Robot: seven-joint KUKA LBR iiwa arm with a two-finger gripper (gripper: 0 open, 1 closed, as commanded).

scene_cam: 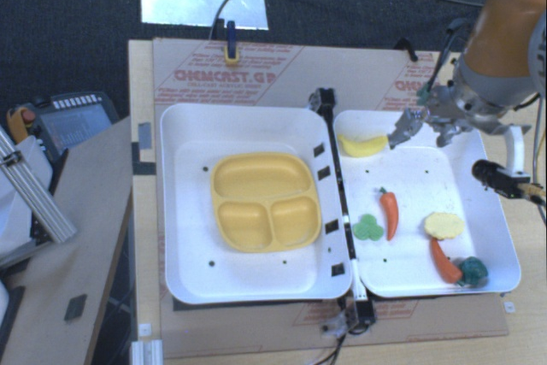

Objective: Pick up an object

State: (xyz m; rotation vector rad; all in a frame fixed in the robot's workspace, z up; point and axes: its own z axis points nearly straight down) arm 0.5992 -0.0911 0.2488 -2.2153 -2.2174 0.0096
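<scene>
I'm reaching in from the right, my gripper [425,126] up over the far end of the right bin [504,245], and one grey finger [403,130] is angled down and left toward the banana [362,146]. That yellow banana lies in the far left corner of this bin, close to the divider, and my fingertip is just beside its right end; touching or not, I cannot tell from this slant. The other finger [447,132] stands well off to the right, so my fingers are spread wide with nothing between them. My orange band [508,21] sits high above the wrist, over the bin's far right corner. Nearer the camera, an orange carrot [390,213] lies lengthwise in the middle of the bin, with a small green leafy piece [368,228] just to its left. To the right of those is a pale yellow ridged slice [444,226], and below it a second orange piece [444,261] runs toward a dark green lump [473,271] in the near right corner, the two touching. Across the divider, the left bin [184,209] holds a yellow three-compartment tray [265,201], sitting flat near its middle.
</scene>
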